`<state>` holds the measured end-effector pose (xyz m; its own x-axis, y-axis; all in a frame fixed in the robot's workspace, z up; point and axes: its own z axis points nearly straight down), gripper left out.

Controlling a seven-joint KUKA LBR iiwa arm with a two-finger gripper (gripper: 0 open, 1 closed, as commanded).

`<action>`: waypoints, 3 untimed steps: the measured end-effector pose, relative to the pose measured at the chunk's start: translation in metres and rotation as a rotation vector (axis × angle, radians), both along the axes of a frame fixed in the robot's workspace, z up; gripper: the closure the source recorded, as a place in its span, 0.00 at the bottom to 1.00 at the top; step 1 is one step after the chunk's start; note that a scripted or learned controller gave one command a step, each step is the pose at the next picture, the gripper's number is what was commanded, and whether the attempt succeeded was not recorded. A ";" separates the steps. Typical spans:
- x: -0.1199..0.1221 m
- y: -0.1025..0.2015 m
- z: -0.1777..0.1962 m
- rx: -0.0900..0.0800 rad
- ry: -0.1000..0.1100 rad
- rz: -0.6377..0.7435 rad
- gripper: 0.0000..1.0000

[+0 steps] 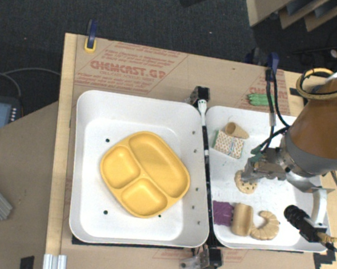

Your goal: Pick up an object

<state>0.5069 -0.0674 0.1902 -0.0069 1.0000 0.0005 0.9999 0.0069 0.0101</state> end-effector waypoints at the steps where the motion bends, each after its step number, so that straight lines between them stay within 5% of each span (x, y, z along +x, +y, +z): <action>1: -0.003 -0.005 0.058 -0.002 0.003 -0.006 1.00; 2: 0.025 -0.034 0.057 -0.003 0.005 -0.008 1.00; 3: 0.078 -0.027 -0.079 0.001 0.011 -0.004 1.00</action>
